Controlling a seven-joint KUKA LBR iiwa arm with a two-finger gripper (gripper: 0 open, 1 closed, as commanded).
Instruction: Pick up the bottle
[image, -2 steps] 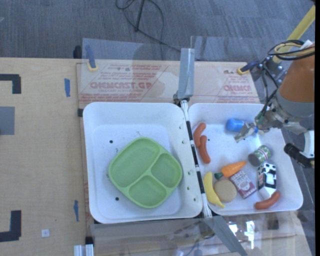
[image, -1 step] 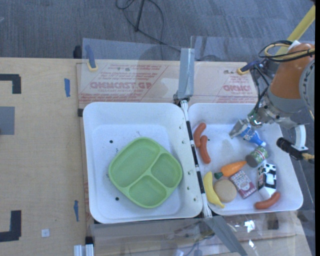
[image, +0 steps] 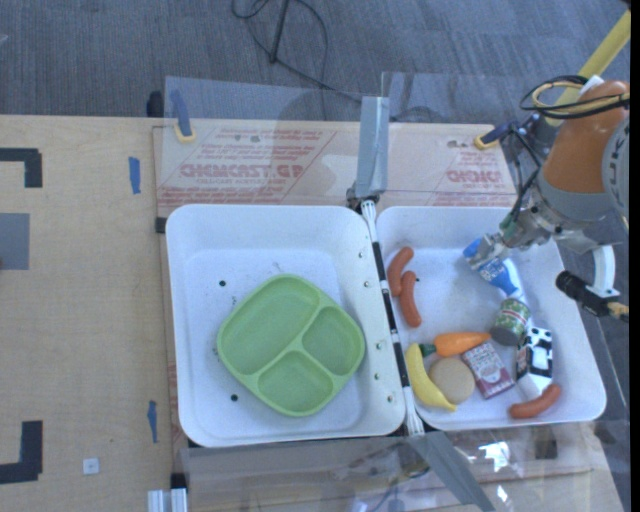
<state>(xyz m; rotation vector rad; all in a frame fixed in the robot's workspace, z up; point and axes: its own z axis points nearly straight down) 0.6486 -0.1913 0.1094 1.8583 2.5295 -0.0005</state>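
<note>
Two white bins sit on the wooden bench, and in the right bin (image: 575, 400), near its far edge, the gripper (image: 490, 252) closes around the blue-and-white bottle (image: 500, 268).

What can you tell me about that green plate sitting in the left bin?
The pale green plastic plate is a rounded square divided by raised ridges into three compartments, one large and two smaller. It lies flat, turned at an angle, on the floor of the left shallow white bin, toward its lower right. It holds nothing, and nothing touches it.
</note>
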